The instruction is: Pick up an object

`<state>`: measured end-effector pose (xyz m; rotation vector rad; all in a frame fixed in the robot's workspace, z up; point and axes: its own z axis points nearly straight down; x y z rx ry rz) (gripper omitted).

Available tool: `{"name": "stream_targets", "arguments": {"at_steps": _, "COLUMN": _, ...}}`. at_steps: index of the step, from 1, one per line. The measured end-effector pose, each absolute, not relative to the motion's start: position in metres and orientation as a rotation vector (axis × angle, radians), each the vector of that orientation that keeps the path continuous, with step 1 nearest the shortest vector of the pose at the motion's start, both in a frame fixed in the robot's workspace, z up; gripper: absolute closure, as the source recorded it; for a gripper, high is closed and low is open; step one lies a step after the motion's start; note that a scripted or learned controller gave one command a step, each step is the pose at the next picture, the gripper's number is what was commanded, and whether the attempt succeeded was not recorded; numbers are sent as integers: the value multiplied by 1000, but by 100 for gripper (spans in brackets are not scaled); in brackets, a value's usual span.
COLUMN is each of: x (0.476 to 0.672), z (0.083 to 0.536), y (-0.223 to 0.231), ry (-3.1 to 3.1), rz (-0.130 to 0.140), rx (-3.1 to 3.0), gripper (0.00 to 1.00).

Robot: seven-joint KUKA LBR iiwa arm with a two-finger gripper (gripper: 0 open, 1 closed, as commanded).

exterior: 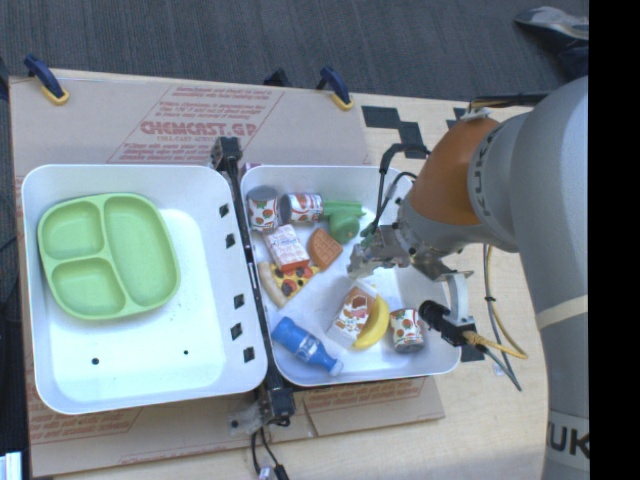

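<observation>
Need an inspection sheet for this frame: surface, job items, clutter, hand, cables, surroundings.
Surface: cardboard-covered bench bearing two white bins, left bin and right bin, side by side.
Job's things: in the right bin, a banana, blue bottle, pizza slice, green toy, small cans and cartons.
Clutter: green divided plate in the left bin.
Hand: hand low over the right bin's middle, above the banana; finger state unreadable.
Cables: yellow and black leads at the bin's right edge.
Surroundings: blue clamps on the cardboard; dark carpet beyond.
</observation>
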<state>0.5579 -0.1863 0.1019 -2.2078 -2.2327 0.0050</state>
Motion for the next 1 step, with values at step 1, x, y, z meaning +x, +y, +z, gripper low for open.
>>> {"name": "stream_targets", "arguments": {"at_steps": 1, "x": 477, "z": 219, "y": -165, "ry": -2225, "rz": 0, "rx": -2217, "gripper": 100}}
